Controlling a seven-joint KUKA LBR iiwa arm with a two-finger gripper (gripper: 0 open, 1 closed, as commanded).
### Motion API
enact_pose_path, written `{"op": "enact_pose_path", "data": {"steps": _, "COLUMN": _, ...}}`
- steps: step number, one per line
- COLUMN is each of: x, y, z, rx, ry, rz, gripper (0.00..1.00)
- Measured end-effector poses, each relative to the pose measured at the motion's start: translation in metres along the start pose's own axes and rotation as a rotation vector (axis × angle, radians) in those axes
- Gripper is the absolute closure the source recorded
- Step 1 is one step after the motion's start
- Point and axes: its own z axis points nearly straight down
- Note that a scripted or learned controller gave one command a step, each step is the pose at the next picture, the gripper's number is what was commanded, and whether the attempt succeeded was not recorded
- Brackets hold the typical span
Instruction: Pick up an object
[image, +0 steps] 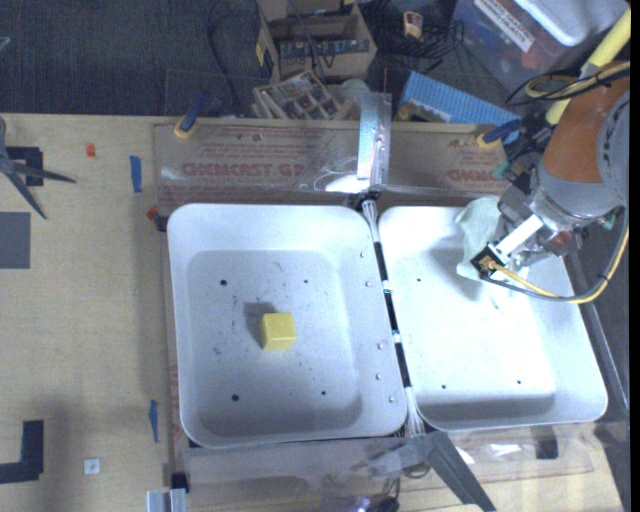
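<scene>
A small yellow block (278, 330) lies near the middle of the left bin (200, 240). A pale, whitish-green crumpled thing (472, 228) rests in the back part of the right bin (560, 400). My gripper (508, 226) hangs at the end of the grey arm with the orange band (585, 150). It is right beside and partly over the pale thing. The wrist hides where they meet, so I cannot see whether they touch.
A cardboard wall (260, 165) runs behind both bins, with a metal bracket (372, 140) at the seam between them. Cables and boxes lie beyond it. The wooden bench (70, 300) stretches to the left of the bins.
</scene>
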Motion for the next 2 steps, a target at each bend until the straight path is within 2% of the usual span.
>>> {"op": "enact_pose_path", "data": {"steps": 1, "x": -0.070, "y": 0.039, "z": 0.063, "rx": 0.005, "ry": 0.002, "rz": 0.020, "gripper": 1.00}}
{"op": "enact_pose_path", "data": {"steps": 2, "x": -0.015, "y": 0.063, "z": 0.052, "rx": 0.003, "ry": -0.001, "rz": 0.442, "gripper": 1.00}}
